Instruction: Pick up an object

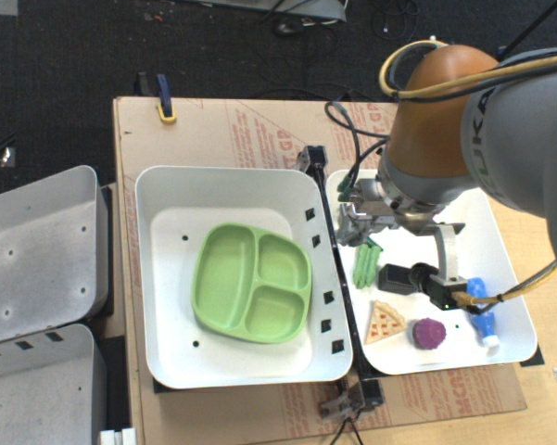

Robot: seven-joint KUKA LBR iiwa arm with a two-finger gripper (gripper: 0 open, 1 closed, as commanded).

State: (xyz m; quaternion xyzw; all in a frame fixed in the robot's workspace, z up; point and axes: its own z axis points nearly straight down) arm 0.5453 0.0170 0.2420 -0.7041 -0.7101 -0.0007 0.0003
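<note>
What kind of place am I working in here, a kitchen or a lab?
Most likely a robotics lab bench, not a kitchen: two white bins sit on a board, loose cables run across it, and the food, like the pizza slice, looks like toy props.

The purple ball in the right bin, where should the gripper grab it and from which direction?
Probably straight from above, fingers closing across the middle of the purple ball. It is round, so any axis works, but the pizza slice lies close on one side; closing along the other axis looks safer.
</note>
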